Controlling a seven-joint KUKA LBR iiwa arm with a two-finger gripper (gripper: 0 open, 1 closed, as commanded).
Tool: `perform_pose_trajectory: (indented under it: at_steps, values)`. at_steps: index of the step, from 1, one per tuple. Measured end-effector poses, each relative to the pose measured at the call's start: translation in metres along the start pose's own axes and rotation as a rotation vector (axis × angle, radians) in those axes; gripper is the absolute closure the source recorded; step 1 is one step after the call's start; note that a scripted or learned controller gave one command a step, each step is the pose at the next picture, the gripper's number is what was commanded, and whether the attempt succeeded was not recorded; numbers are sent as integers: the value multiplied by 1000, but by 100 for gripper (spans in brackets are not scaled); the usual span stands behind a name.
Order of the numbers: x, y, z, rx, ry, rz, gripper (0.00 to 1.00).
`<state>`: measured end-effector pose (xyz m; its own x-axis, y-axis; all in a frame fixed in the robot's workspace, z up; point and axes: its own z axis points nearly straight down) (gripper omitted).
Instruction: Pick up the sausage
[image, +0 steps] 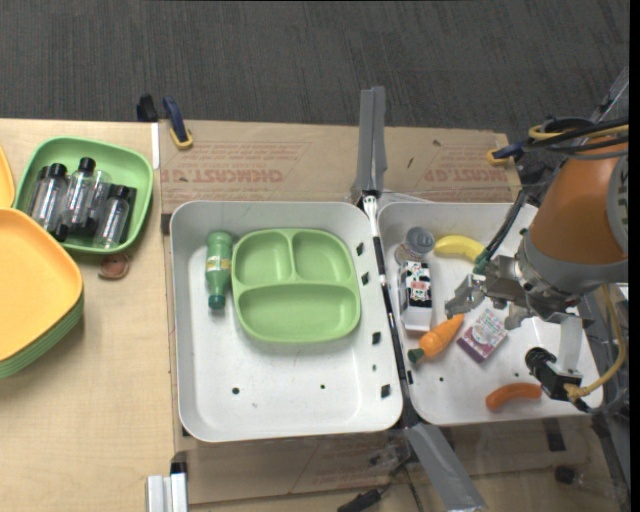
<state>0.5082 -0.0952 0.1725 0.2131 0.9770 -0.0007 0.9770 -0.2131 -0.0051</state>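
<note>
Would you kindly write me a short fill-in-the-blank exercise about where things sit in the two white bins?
1. The green three-compartment plastic plate lies in the ____ white bin.
2. The green plastic bottle lies beside that plate's ____ edge.
3. The orange toy carrot lies in the right white bin, just below the black-and-white ____.
4. The orange-red sausage lies near the right bin's ____ edge.

Missing words: left; left; carton; front
</note>
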Motion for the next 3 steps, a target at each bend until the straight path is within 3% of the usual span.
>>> perform_pose_trajectory:
  at_steps: [1, 2, 3]
  values:
    - [-2, -7, 70, -9, 1, -101, 0]
    - [-11, -22, 74, -26, 0, -129, 0]
    - [-14, -22, 66, -25, -2, -123, 100]
